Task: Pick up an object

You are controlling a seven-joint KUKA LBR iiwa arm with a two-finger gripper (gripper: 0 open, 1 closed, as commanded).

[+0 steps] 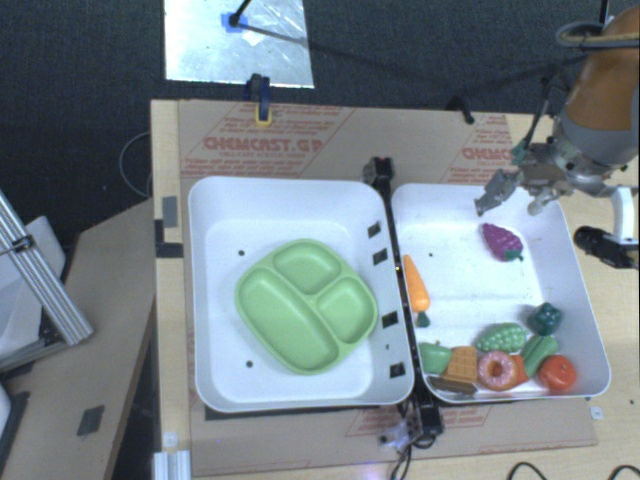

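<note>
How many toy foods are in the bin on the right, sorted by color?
Purple: 1, the grapes
Orange: 1, the carrot
Green: 4, a piece by the bin's left wall, a bumpy one, a dark one, a long one
Tan: 1, the bread
Pink: 1, the donut
Red: 1, the tomato
Total: 9
</note>
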